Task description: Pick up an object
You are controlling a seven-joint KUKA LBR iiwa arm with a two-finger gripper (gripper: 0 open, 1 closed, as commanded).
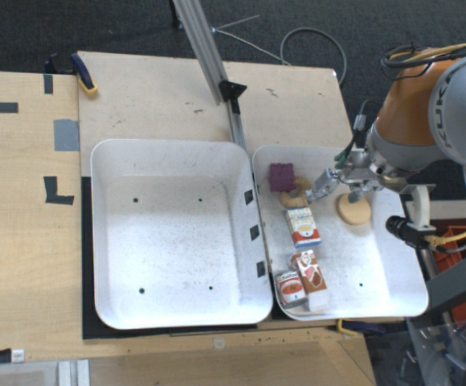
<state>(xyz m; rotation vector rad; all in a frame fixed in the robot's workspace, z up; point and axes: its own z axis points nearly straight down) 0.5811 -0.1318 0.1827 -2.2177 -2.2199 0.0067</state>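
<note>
1. on the far left of the bench sits the left bin (120, 240), white and shallow, with nothing in it for the arm to go after.

2. crossing the shared rim into the right bin (394, 284), a purple block (281, 177) lies near the back edge, with a small tan piece (297, 198) just beside it.

3. below those, a red and white carton (303, 226) lies flat, then a second carton (310, 278) and a small can (290, 289) touching at the front edge of the bin.

4. further right, a round tan object (354, 211) rests on the bin floor, a biscuit or bun shape by the look of it.

5. the gripper (335, 180) hangs low over the back of that bin, between the purple block and the round tan object; from this angle i cannot tell how far the claw is parted, and nothing shows in its grasp.

6. at the right edge the arm (426, 123), grey with its orange band, leans in over the bin.

7. my read: this is the approach step, no pick made yet. the next move calls for settling on one target, probably the tan piece or the round object nearby, lining up over it, dropping, and closing squarely.
</note>
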